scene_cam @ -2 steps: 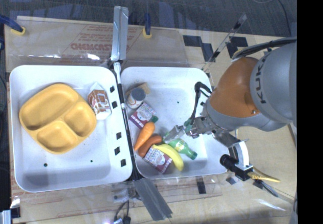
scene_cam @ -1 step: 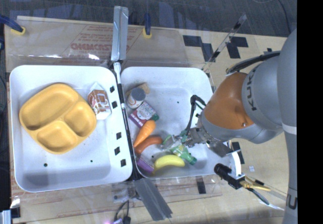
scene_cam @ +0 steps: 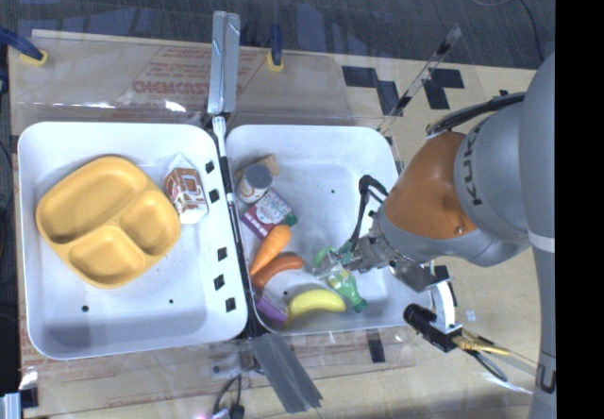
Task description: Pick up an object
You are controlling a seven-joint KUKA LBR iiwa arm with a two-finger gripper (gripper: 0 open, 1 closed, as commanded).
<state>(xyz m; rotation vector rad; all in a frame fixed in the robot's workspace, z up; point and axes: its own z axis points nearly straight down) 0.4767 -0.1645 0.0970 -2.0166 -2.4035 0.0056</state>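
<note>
The end effector [scene_cam: 338,261] sits low in the right bin [scene_cam: 377,148], touching a green object [scene_cam: 347,293] just right of the banana [scene_cam: 316,302]; its opening cannot be told. A carrot [scene_cam: 271,245] lies above-left of the banana.

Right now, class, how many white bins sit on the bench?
2. The left bin holds a yellow divided tray; the right bin holds a carrot, a banana and other items.
</note>
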